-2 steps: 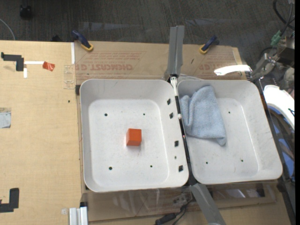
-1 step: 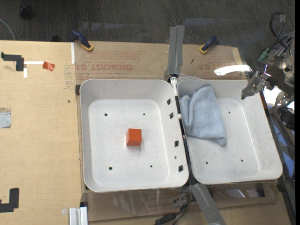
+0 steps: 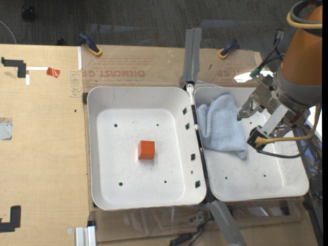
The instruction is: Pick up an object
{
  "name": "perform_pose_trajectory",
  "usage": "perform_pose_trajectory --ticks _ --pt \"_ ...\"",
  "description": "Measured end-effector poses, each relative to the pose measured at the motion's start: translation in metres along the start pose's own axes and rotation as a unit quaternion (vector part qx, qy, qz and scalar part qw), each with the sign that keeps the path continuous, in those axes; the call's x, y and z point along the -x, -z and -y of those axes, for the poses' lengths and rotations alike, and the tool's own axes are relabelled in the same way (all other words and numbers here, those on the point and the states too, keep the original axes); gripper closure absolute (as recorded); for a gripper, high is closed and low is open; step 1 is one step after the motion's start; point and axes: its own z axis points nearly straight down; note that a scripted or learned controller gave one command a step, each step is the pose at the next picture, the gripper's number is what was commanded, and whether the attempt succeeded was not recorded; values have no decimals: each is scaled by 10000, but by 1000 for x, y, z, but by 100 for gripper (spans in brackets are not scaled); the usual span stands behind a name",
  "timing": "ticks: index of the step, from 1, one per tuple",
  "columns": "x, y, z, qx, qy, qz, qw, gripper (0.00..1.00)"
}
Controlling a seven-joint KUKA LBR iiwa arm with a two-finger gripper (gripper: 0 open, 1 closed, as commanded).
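Note:
An orange-red cube (image 3: 146,150) rests on the floor of the left bin (image 3: 102,137), a little below its middle. A pale blue cloth (image 3: 220,127) lies crumpled in the right bin (image 3: 266,183), against its left wall and far side. My gripper (image 3: 247,109) hangs over the right bin at the cloth's right edge, tilted toward the left. Nothing visibly hangs from it. The grey and orange arm rises behind it at the right.
A raised divider (image 3: 195,132) with black clips separates the two bins. Cardboard (image 3: 143,65) held by blue and yellow clamps lies behind them. A wooden board (image 3: 41,137) with a small red item (image 3: 53,72) is at the left.

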Motion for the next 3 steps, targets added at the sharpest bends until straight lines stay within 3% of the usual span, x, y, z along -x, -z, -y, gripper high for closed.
perform_pose_trajectory --ticks 1,2,3 --pt "-12 67 37 17 -232 -8 9997 0" --pt "-18 7 44 6 -757 0 9971 0" --pt "-57 116 84 19 -1080 -14 9941 0"
